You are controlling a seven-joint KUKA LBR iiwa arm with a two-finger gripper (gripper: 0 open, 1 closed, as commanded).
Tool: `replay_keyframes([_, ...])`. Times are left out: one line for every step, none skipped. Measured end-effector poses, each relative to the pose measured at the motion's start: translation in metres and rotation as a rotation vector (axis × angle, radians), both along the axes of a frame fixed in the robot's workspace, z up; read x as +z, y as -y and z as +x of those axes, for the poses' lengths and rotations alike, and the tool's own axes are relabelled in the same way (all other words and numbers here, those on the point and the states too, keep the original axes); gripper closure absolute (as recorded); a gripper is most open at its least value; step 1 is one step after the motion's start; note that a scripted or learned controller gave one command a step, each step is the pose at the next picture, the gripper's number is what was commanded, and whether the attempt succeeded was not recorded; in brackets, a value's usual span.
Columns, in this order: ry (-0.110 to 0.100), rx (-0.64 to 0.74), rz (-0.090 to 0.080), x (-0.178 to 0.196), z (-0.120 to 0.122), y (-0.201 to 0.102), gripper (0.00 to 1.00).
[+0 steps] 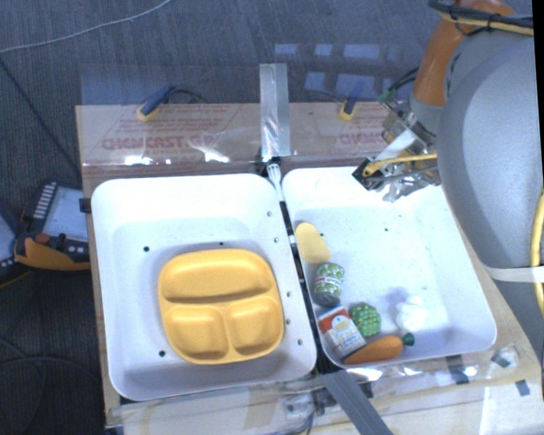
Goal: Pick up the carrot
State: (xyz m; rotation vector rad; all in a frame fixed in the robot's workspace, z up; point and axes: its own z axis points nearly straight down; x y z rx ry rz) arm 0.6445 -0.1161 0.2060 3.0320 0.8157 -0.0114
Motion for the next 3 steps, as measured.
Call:
replay_keyframes([-0.002,-0.080,0.000,-0.002,-0.060,0.103,1.00])
replay_keyframes([0.002,-0.314,-0.001,-0.005,0.001,0.060,1.00])
replay_keyframes([0.000,-0.322,-0.001,-0.047,-0.011,0.017,1.00])
